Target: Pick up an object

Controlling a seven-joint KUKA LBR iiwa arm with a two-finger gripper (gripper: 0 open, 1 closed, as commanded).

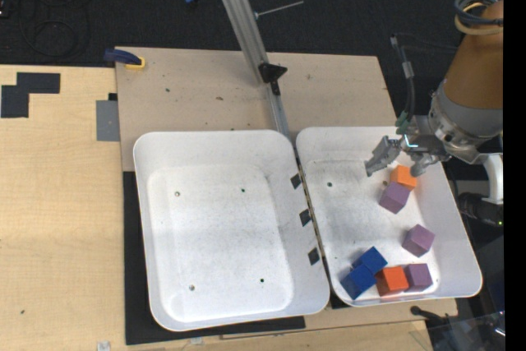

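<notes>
Approach is the step I judge to be in hand: the claw (400,156) hangs over the upper part of the right bin (341,145), reaching in from the right, with its two grey fingers (380,158) spread apart and nothing between them. An orange block (403,175) sits just under and beside the fingertips, touching or nearly touching a purple block (394,197) below it; I can't tell whether the claw already contacts the orange one.

Lower in the same bin I see another purple block (418,239) on its own, and along the near wall a cluster: a blue block (362,271), a second orange block (393,280) and a third purple block (418,276), pressed close together. The left bin (156,152) on the desk (197,94) has no blocks in it that I can make out.

Next, as I read it, I need the claw centred over the orange block, lowered so the fingers straddle it, then closed and lifted. The purple neighbour sits tight against it, so a finger could land on that instead and push both aside.
</notes>
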